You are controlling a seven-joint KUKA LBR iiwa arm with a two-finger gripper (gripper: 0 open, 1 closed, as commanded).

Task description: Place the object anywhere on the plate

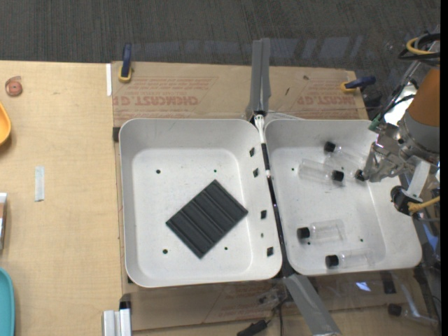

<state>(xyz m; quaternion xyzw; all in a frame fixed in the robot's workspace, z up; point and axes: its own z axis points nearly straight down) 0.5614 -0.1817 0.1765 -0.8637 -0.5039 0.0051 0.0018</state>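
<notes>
A dark ribbed square plate lies turned like a diamond on the floor of the left bin. Several clear vials with black caps lie in the right bin. One vial lies near the bin's middle, another lower down, and a third by the front wall. A small black-capped piece sits toward the back. My gripper hangs over the right side of the right bin, just right of the middle vial's cap. I see nothing held in it.
A metal divider bar runs between the bins at the back. Cardboard lies under the bins, held by clamps. Wooden bench surface spreads to the left, with an orange item at its edge.
</notes>
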